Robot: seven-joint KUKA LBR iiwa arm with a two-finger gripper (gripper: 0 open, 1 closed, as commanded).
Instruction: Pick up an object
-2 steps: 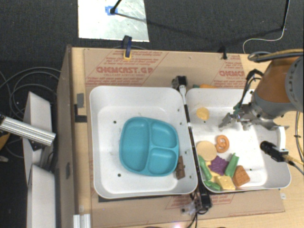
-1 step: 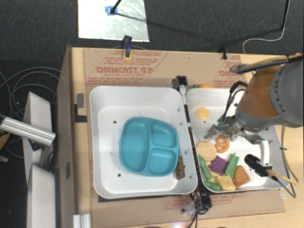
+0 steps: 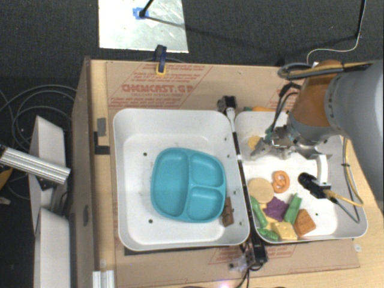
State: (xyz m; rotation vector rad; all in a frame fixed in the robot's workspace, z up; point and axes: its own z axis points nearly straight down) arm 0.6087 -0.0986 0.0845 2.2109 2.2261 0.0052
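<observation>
My gripper (image 3: 271, 151) hangs low over the upper part of the right bin (image 3: 345, 224), open, with nothing between its fingers. A small yellow piece (image 3: 255, 141) lies just left of it. Below it lie an orange pretzel (image 3: 280, 181) and a round tan cookie (image 3: 260, 189). Nearer the front edge sit a purple piece (image 3: 276, 207), two green pieces (image 3: 293, 207) (image 3: 258, 212), an orange cracker (image 3: 304, 221) and yellow bits (image 3: 283, 230).
The left bin (image 3: 129, 161) holds a blue divided plate (image 3: 188, 185), and a small brown object (image 3: 228, 212) rests against that bin's right wall. An orange object (image 3: 261, 108) lies at the right bin's back edge. The arm's grey body covers the right bin's far right.
</observation>
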